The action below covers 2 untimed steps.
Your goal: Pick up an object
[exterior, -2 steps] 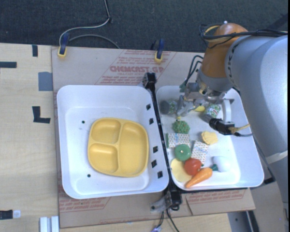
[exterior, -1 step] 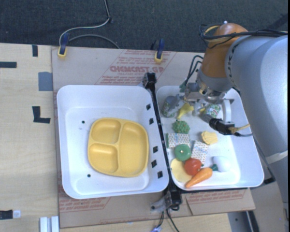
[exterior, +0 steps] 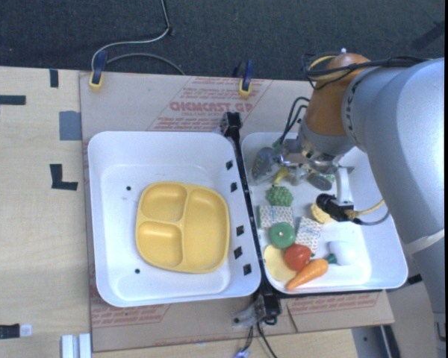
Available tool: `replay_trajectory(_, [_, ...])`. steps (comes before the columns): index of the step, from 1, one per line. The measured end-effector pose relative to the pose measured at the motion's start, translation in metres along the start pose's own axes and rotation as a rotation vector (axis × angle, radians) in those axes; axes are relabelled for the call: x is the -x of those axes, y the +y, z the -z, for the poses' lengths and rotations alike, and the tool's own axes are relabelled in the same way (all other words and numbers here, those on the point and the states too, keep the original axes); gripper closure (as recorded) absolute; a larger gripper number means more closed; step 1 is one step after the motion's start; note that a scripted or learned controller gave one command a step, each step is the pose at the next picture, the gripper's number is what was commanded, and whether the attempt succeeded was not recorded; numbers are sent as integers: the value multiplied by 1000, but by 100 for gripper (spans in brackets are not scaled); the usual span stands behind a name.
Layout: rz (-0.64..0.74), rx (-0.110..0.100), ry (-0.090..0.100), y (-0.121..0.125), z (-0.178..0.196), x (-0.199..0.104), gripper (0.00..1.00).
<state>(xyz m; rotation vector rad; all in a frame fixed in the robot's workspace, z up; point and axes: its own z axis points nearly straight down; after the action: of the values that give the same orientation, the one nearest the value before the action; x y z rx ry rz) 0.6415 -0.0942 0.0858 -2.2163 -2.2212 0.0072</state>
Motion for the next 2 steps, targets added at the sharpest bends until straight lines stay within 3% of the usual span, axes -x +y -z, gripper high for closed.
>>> replay_trajectory(1, [-1, 9, -1, -27, 0, 7, 0])
replay_trajectory(2, [-1, 8, -1, -27, 10, 8, 100])
